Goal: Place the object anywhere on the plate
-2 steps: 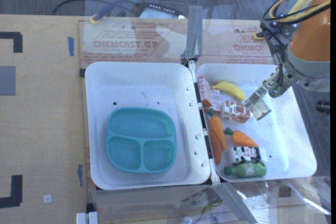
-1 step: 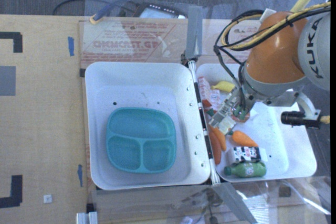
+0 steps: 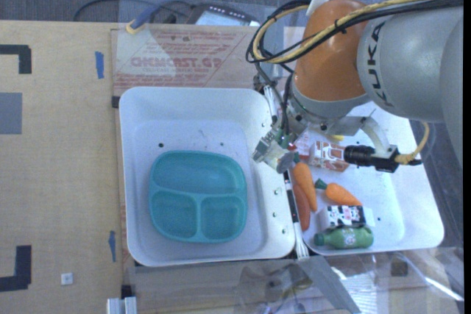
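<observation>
Carrot point(image 3: 304, 185) lengthwise, beside plate point(image 3: 197, 195)

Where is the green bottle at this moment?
The green bottle lies on its side in the right bin, near its front edge, just below a small black-and-white box and the two carrots.

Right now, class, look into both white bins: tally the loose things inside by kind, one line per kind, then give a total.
Teal divided plate: 1
Orange carrots: 2
Green bottle: 1
Black-and-white packet: 1
Red-and-white packet: 1
Total: 6
</observation>
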### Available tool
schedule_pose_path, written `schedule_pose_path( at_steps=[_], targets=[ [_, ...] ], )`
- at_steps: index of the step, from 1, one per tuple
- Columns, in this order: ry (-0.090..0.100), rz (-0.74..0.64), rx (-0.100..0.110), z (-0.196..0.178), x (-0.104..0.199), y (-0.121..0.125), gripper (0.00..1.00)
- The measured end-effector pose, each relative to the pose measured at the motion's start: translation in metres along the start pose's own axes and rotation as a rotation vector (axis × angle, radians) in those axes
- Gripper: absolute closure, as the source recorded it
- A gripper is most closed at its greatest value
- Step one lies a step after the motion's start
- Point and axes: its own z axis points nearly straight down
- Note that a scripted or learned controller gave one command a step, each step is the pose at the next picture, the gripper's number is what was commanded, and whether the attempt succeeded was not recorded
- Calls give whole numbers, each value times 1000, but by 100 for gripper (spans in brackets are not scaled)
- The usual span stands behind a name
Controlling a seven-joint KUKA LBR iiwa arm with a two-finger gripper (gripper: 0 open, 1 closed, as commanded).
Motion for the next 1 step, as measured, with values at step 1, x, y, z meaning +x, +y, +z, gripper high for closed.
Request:
schedule_pose_path(
  at_steps=[1],
  targets=[
    [2,-132,2,-30,83,1,100]
  ],
)
